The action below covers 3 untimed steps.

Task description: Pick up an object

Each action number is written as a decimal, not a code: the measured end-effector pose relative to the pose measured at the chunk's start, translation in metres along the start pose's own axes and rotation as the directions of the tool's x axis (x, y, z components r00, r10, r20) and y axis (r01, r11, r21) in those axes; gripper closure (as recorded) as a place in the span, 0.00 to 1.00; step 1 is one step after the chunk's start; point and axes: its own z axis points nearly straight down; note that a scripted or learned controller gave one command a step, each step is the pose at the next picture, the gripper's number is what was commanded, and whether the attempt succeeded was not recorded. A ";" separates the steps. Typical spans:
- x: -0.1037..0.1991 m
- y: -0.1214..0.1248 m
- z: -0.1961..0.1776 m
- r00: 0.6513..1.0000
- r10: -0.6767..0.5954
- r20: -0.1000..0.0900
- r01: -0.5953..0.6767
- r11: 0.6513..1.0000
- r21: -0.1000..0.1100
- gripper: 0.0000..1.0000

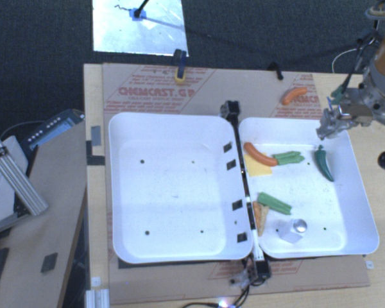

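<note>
While the gripper [328,124] hangs over the right bin's [356,191] far edge, just above a green pepper [323,163], I cannot tell its grip.

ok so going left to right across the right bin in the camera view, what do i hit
orange sausage → green bean pod → dark green pepper → claw above the bin's far right corner

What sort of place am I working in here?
Likely a robotics lab test bench, not a kitchen: two white bins on a cardboard sheet, toy food such as a green pepper, loose cables, and the gripper.
</note>
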 end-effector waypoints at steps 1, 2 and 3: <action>0.018 -0.057 -0.190 1.000 -0.001 -0.002 0.001 1.000 -0.002 1.00; 0.074 -0.057 -0.090 1.000 -0.005 -0.004 0.005 1.000 0.026 1.00; 0.134 -0.048 0.004 1.000 -0.005 -0.003 0.005 1.000 0.026 1.00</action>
